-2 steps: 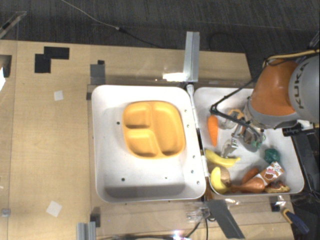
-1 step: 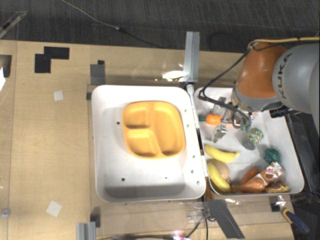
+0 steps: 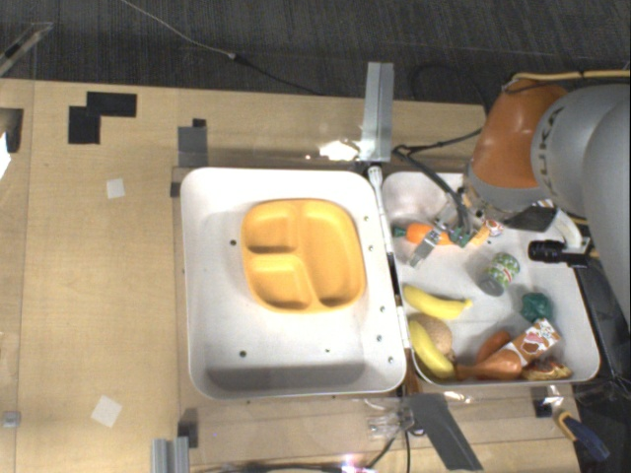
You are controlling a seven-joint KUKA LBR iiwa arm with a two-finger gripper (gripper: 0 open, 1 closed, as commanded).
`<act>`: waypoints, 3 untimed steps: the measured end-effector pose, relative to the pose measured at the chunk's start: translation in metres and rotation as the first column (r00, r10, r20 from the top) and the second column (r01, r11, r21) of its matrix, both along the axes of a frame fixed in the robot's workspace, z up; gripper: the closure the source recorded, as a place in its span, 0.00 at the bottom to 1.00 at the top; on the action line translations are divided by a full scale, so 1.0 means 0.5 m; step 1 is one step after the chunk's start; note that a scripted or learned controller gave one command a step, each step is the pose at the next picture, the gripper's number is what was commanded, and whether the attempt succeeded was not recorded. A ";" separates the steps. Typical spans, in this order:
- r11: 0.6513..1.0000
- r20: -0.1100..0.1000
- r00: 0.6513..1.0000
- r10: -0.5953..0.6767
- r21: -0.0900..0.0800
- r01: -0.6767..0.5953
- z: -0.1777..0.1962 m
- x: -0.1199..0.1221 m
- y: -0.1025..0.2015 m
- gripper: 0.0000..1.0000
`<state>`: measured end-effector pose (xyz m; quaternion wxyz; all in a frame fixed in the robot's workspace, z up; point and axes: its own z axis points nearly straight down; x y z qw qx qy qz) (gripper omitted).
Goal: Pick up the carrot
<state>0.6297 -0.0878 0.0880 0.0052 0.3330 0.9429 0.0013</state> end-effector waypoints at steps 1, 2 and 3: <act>1.000 0.001 1.000 0.029 -0.001 -0.029 0.000 -0.004 0.004 0.00; 0.997 0.002 0.997 0.071 -0.001 -0.071 0.002 -0.059 0.009 0.00; 0.997 0.013 0.997 0.078 -0.003 -0.078 0.030 -0.052 0.011 1.00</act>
